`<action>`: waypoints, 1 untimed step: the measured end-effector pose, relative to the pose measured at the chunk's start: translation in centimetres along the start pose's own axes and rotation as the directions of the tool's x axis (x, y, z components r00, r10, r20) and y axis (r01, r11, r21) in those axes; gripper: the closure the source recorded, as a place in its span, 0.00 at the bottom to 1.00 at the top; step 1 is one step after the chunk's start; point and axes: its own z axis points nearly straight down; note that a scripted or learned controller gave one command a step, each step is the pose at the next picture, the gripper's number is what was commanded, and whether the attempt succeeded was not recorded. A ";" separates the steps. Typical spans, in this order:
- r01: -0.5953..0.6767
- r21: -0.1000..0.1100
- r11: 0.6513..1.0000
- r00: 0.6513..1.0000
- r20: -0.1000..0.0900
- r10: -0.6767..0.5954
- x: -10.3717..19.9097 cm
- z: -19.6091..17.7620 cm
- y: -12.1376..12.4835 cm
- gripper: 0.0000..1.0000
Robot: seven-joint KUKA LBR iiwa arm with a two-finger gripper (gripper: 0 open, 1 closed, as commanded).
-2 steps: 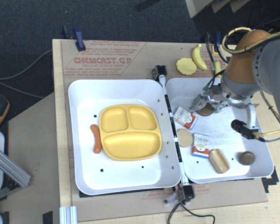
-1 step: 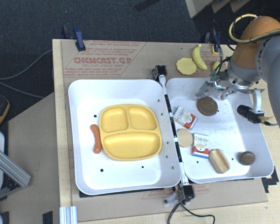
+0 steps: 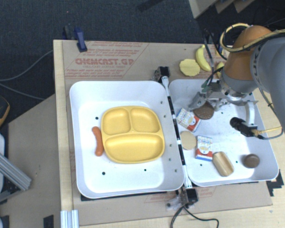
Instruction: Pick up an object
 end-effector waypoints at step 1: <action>0.001 -0.008 1.000 1.000 0.002 -0.001 3.3 0.0 3.1 0.00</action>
